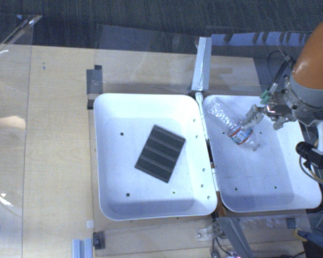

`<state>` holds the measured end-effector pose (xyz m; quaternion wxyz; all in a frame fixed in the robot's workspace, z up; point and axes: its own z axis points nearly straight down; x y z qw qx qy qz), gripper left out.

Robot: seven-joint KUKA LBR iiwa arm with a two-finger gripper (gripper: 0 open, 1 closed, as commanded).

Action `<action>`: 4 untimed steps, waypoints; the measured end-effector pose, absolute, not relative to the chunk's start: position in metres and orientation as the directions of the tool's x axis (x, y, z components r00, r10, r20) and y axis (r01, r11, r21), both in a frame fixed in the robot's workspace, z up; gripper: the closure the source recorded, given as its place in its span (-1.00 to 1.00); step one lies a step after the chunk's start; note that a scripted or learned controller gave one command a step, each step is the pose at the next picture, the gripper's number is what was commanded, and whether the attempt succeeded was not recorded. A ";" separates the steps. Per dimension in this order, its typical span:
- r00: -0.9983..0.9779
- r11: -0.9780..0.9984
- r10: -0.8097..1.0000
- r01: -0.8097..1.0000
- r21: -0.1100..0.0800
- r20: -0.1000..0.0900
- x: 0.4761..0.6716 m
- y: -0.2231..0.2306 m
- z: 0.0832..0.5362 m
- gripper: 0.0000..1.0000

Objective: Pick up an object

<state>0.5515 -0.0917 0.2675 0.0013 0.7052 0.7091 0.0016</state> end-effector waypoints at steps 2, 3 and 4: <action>-0.158 0.158 0.987 0.987 0.014 -0.003 0.601 -0.103 0.090 -1.00; -0.158 0.158 0.987 0.987 0.020 -0.004 0.603 -0.103 0.102 1.00; -0.177 0.177 0.984 0.984 -0.010 0.003 0.648 -0.047 0.184 1.00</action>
